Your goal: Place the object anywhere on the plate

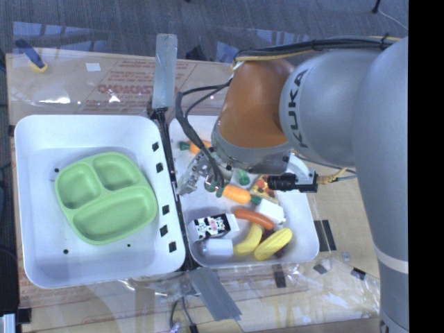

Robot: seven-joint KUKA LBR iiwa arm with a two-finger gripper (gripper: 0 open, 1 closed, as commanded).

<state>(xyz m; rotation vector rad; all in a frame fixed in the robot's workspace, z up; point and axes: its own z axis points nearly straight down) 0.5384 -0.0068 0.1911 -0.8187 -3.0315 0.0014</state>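
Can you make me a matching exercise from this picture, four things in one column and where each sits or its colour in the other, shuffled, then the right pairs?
Things:
1. plate
2. banana
3. carrot
4. black-and-white carton

Descriptions:
A. orange, just below the gripper
B. green, three sections, in the left bin
C. yellow, near the front wall of the right bin
D. cow-patterned, left of the banana

Pairs: 1-B, 2-C, 3-A, 4-D

High fixed camera, slanted down over both bins
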